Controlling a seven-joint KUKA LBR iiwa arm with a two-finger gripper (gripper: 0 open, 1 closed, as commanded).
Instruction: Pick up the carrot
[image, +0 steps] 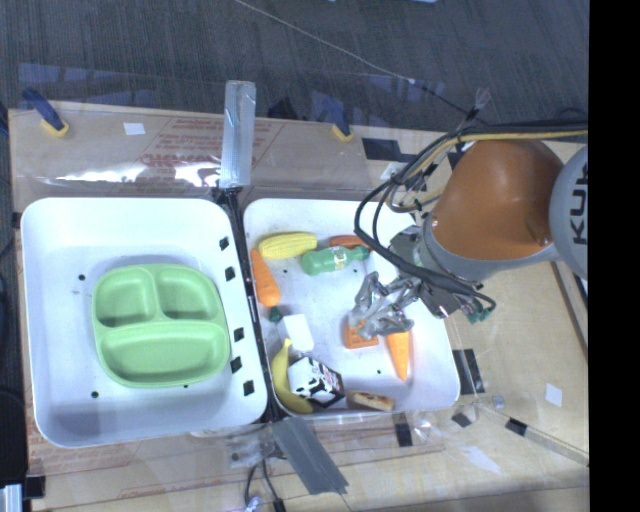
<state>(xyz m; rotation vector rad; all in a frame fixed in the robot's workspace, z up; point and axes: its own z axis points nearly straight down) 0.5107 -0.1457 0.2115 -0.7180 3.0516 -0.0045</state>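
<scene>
Reaching for the carrot
Gripper (380, 312) hovers over right bin (440, 375), beside carrot (400, 354); finger state untellable; next, close on it.

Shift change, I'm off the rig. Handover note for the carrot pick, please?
Gripper: low in the right bin, over an orange wedge; finger state unclear, nothing seen held.
Carrots: two candidates. One carrot lies just right of the gripper near the bin's right wall; another lies along the left wall, below the corn.
Left bin holds a green divided plate.
Done: arm is down among the items.
Left: grasp and lift a carrot.
</scene>
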